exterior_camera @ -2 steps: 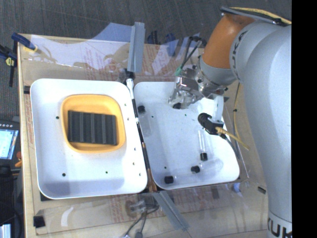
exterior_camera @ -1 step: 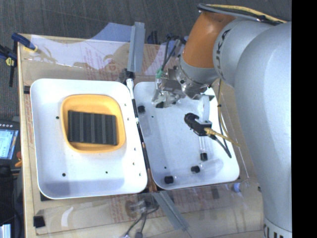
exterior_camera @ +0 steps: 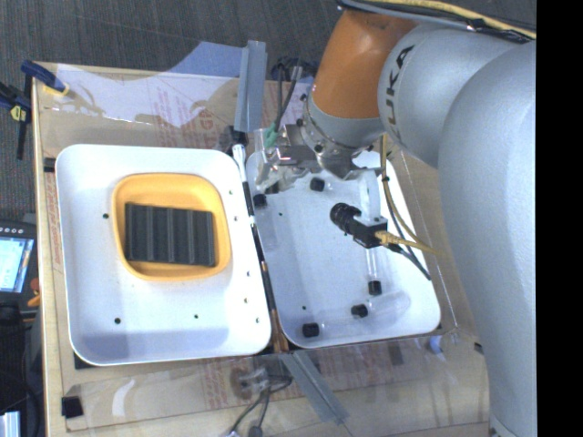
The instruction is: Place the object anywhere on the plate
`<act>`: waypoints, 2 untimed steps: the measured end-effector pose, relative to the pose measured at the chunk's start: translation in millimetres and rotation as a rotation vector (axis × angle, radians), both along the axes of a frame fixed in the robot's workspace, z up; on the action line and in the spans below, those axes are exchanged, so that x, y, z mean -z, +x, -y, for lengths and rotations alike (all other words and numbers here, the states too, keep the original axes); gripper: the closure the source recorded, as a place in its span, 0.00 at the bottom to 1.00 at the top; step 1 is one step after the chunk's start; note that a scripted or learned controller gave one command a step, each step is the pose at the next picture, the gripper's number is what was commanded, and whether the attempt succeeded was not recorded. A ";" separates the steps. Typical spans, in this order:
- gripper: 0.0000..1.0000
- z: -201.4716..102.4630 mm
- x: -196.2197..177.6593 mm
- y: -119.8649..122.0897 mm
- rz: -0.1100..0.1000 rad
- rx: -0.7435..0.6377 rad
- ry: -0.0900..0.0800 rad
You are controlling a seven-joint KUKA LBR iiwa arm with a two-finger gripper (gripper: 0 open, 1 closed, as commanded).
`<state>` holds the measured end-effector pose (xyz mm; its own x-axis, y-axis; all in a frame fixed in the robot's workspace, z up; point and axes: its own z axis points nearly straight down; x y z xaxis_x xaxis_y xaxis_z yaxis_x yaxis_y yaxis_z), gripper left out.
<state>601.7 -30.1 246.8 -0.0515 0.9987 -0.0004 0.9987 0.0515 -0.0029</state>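
A dark grey ribbed block (exterior_camera: 173, 235) lies flat in the middle of the yellow plate (exterior_camera: 168, 188), which sits in the left white bin (exterior_camera: 91, 317). My gripper (exterior_camera: 273, 167) hangs over the back left corner of the right bin (exterior_camera: 319, 271), just right of the divide between the bins and apart from the plate. The orange-banded wrist (exterior_camera: 360, 71) rises above it. The block is not in the gripper's grasp.
Small black studs (exterior_camera: 310, 330) dot the right bin's floor. A black cylinder with a yellow cable (exterior_camera: 351, 221) juts from the arm over that bin. A grey metal bar (exterior_camera: 250, 85) stands behind the bins. A small screen (exterior_camera: 11, 262) sits at the left edge.
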 end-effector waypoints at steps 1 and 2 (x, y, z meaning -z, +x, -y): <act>1.00 -13.7 15.7 22.8 0.001 -0.108 0.000; 1.00 -23.3 55.6 13.7 -0.002 -0.395 0.002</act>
